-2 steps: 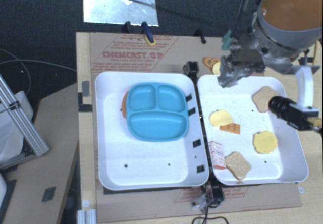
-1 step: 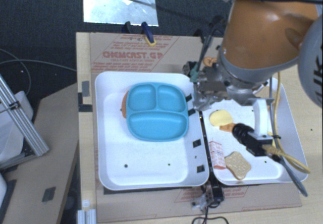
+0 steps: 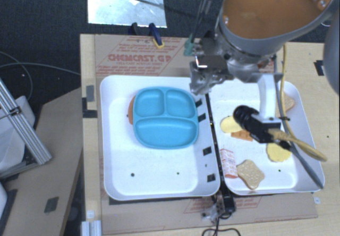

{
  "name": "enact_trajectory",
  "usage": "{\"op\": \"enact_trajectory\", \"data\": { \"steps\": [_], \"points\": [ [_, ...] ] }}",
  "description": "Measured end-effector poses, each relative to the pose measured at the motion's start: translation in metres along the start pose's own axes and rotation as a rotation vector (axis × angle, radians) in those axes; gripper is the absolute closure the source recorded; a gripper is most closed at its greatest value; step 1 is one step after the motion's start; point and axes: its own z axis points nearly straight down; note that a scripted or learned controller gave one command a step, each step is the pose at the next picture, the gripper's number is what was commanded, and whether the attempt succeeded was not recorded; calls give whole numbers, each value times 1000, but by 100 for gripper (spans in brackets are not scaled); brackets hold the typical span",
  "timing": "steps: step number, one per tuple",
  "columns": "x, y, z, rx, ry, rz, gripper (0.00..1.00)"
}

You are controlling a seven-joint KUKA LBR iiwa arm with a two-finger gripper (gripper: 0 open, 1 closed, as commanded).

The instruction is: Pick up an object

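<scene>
My gripper (image 3: 200, 85) hangs over the top of the divider between the two bins, just above the blue plate's right corner. Nothing can be seen held in it. The blue three-part plate (image 3: 165, 117) lies in the left bin (image 3: 117, 176), with a brown thing (image 3: 130, 110) peeking out from under its left edge. In the right bin (image 3: 297, 179) lie a yellow piece (image 3: 229, 124), an orange piece (image 3: 242, 136), a second yellow piece (image 3: 278, 152), a toast slice (image 3: 250, 174), a red and white packet (image 3: 228, 162) and a tan round piece (image 3: 288, 103).
The grey and orange arm (image 3: 276, 1) looms over the upper right of the right bin. Black clips (image 3: 206, 150) line the divider. A cardboard sheet (image 3: 138, 54) lies under the bins, and a metal frame (image 3: 21, 128) stands at the left.
</scene>
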Motion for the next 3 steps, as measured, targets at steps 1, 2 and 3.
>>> {"op": "enact_trajectory", "data": {
  "steps": [1,2,3],
  "points": [
    [-35,0,21,6,-3,7,100],
    [-34,0,9,3,-2,1,100],
    [-33,1,-2,-1,0,-2,100]
  ]
}}
